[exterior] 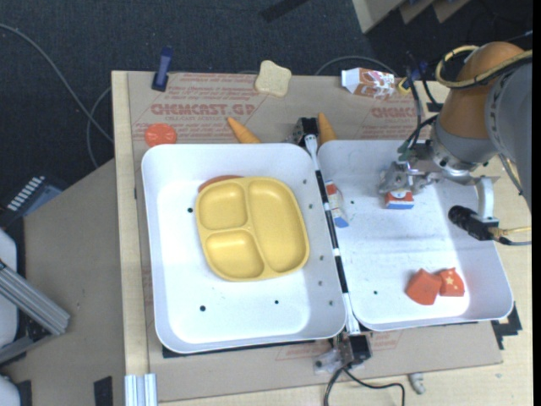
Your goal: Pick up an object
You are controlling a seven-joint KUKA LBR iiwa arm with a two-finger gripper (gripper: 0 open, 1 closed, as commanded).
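The claw (399, 178) hovers just above a small red-white-blue object (398, 199) in the right bin (380, 294); its opening I cannot tell. Reaching stage: next, descend and close.

Light is bright and even from above, so the two white bins (254, 328) come close to washing out and shadows are soft and short, as under the yellow tray (251, 227). The dark floor (68, 24) around the bench stays dim. The picture is slightly soft and grainy, and the arm (482, 100) at the right looks a little blurred.
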